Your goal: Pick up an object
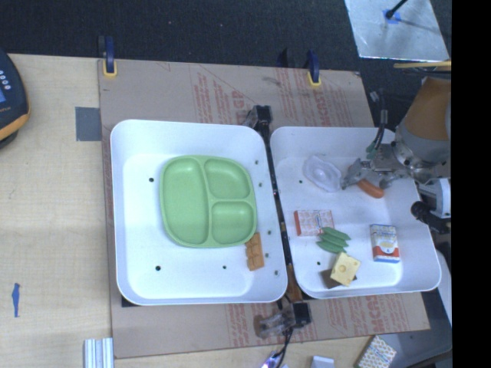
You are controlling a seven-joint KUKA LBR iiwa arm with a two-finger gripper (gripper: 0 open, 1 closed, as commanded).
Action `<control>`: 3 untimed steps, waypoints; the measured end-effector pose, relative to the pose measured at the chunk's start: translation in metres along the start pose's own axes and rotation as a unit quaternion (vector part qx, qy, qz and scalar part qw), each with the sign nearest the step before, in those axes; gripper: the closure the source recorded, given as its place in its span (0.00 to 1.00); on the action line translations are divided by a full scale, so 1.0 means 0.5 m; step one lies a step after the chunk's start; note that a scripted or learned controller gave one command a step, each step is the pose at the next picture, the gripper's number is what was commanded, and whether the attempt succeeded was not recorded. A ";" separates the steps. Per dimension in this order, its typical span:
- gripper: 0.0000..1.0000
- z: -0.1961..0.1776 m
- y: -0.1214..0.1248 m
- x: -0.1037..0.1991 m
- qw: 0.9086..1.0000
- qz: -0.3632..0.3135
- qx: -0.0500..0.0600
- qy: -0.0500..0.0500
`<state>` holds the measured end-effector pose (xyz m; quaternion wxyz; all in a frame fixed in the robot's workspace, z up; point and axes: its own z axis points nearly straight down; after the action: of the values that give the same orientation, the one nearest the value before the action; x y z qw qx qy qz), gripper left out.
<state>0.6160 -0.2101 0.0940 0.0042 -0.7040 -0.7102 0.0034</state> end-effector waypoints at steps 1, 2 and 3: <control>0.00 0.003 0.084 0.030 1.000 0.001 -0.006 -0.001; 0.00 0.004 0.027 -0.005 1.000 0.003 -0.003 -0.001; 1.00 -0.018 0.030 -0.005 1.000 0.001 -0.003 -0.001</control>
<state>0.6310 -0.2126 0.1029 0.0012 -0.7048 -0.7094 0.0018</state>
